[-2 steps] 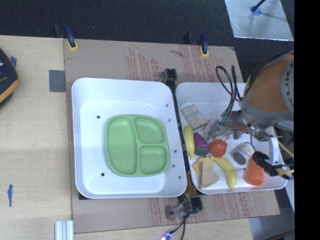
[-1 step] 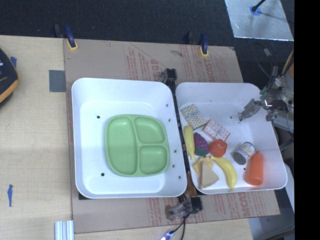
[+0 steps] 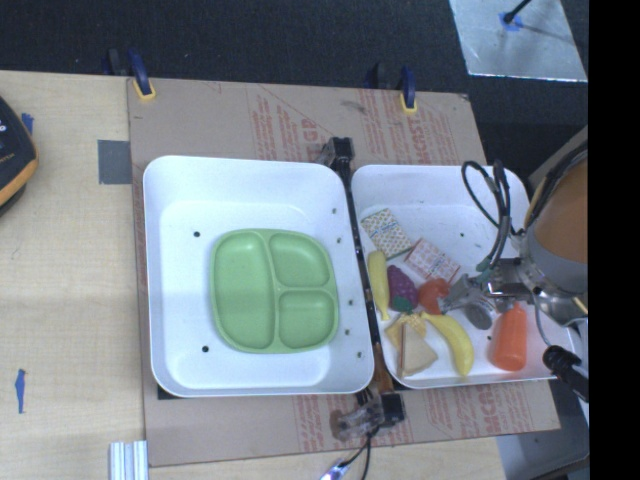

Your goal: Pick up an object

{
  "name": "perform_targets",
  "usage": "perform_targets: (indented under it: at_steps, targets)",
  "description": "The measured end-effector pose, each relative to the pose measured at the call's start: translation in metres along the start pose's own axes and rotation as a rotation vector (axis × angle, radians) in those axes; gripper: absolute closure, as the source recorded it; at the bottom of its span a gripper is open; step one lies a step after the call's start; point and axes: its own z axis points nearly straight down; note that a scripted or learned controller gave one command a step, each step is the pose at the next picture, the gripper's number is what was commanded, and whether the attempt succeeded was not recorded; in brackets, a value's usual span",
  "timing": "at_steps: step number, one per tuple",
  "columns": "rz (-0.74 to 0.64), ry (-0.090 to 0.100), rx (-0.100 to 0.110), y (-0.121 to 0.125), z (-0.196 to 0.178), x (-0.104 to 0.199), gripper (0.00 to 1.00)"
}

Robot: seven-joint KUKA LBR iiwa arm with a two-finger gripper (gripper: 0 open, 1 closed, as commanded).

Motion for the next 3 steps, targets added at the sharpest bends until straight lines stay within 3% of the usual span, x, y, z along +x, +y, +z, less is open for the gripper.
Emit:
perform_targets:
  at_steps: [1, 2, 3]
  targets:
    - [-0.001, -0.001, -0.001, 0.045, 0.075, 0.022, 0.0]
    - [-0.004, -0.002, 0.001, 0.044, 0.065, 0.021, 1.0]
    - [0.0, 0.0, -0.003, 0.076, -0.049, 0.103, 1.0]
